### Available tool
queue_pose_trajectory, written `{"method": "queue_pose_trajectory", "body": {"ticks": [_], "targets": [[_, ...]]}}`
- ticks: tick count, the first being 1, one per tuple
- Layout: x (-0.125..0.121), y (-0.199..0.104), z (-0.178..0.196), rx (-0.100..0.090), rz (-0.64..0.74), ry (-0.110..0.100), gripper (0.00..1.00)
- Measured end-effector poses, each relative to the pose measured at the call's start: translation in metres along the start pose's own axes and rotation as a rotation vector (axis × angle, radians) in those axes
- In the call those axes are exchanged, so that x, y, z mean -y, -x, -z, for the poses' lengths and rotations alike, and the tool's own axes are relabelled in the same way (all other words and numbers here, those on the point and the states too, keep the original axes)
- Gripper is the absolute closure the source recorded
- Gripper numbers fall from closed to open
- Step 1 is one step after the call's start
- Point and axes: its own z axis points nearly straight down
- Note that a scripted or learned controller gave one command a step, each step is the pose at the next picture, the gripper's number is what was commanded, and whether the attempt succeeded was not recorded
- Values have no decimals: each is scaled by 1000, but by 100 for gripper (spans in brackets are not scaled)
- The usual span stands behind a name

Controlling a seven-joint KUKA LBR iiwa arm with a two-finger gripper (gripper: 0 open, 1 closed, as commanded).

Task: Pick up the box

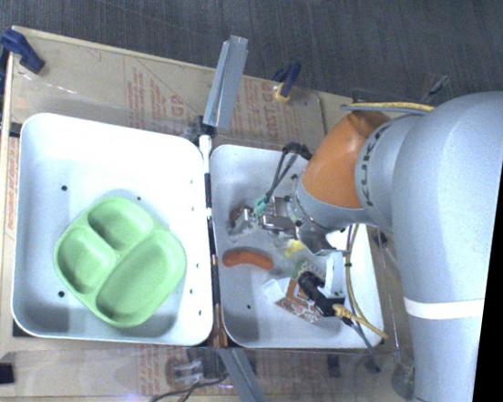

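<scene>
Claw [251,216] is down in the right bin [244,331], just beyond the red sausage [246,259]; open or closed, can't tell. The box [294,305] lies right of the sausage, slightly nearer. The green divided plate [121,261] sits well left of the sausage.

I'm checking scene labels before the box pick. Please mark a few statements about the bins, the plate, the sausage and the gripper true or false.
1. The green divided plate lies in the view's left bin. True.
2. The reddish sausage lies in the left bin too. False: it lies in the right bin.
3. The gripper is over the right bin. True.
4. The sausage touches the plate. False: they are apart, in separate bins.
</scene>
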Motion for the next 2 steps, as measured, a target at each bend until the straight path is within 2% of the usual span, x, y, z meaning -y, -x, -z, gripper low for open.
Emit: {"method": "queue_pose_trajectory", "body": {"ticks": [1,2], "targets": [[-62,29,2,2,305,7,0],[-63,29,13,3,308,8,100]]}}
